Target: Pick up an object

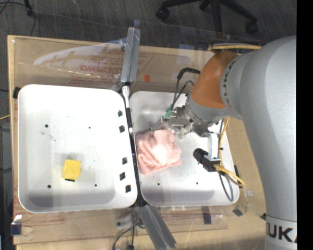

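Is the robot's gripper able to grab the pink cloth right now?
Probably yes. The gripper hangs right at the top edge of the pink cloth in the right bin, with nothing lying between them.

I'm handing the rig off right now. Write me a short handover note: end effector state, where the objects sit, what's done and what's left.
End effector: low in the right bin, at the upper edge of the pink cloth. Whether it is open or shut cannot be told from this view, and no grasp is visible.
Pink cloth: crumpled, on the right bin's floor by its left wall.
Yellow block: on the left bin floor, toward the lower left, untouched.
Done: arm brought down to the cloth.
Left: confirm a grip on an object and lift it clear of the bin.
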{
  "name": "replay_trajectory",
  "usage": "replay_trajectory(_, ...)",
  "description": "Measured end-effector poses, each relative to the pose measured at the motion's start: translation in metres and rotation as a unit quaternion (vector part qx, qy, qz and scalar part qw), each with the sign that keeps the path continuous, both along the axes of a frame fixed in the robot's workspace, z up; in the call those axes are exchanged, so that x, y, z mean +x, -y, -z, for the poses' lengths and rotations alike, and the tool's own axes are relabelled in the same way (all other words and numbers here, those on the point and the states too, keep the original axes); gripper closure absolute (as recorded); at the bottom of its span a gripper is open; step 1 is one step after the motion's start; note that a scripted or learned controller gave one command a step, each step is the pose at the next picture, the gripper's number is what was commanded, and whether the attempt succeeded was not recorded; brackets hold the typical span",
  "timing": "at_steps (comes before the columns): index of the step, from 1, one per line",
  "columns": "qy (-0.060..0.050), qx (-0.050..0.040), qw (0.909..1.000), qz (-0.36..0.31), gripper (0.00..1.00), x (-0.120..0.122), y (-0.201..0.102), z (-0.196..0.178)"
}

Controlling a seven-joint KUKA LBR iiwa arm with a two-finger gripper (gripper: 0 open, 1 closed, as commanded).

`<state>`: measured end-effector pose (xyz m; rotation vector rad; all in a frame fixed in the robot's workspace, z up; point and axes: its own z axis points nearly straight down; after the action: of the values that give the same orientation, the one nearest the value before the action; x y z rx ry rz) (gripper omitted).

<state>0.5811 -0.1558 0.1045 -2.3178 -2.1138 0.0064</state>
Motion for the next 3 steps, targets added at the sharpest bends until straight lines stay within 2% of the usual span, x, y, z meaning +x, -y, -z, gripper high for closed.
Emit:
replay_trajectory(1,0.003,-0.0001,0.9943,-0.107,0.00,0.031,-0.027,0.012)
replay_trajectory(2,0.003,-0.0004,0.9941,-0.109,1.00,0.031,-0.026,0.002)
replay_trajectory(3,0.002,0.0002,0.9952,-0.097,1.00,-0.015,-0.014,0.012)
